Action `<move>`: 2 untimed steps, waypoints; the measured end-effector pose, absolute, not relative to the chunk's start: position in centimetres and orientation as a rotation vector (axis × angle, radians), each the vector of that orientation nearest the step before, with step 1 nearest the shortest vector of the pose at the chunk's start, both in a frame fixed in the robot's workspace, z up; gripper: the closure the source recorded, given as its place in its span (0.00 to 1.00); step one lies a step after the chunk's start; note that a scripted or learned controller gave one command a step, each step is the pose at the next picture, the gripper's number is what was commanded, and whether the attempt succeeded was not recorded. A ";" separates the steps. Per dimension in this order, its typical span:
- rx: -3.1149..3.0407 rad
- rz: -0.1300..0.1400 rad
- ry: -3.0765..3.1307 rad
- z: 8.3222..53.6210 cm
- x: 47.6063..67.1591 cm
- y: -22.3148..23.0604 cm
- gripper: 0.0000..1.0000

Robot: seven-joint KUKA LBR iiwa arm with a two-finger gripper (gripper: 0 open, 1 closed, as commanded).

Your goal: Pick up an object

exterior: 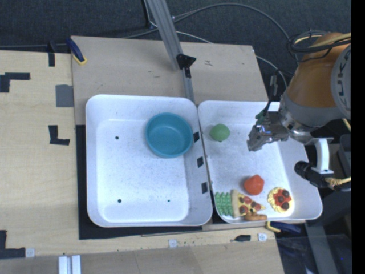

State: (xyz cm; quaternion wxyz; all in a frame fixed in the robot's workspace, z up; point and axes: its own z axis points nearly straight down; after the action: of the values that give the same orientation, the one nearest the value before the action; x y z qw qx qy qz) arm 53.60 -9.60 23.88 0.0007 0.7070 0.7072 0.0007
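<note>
**Pale wood counter over dark carpet**

A light wooden counter carries black tape marks at its left. Dark blue-grey carpet lies behind it, crossed by cables. A grey metal pole slants down from above.

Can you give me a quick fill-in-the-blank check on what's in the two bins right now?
1. The blue bowl sits in the ____ bin of the view.
2. The ball near the far end of the right bin is ____ in colour.
3. The red tomato-like object lies in the same bin as the ____ slice toy at its near edge.
4. The gripper hangs over the ____ bin.

Missing words: left; green; pizza; right
</note>
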 end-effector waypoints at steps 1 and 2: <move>2.218 -0.001 2.227 22.6 55.3 -4.5 1.00; 2.217 0.000 2.227 22.4 57.6 -0.1 1.00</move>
State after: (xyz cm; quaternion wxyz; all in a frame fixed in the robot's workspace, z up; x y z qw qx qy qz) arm 57.57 -0.10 22.40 -0.0005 0.7056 0.7086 0.0000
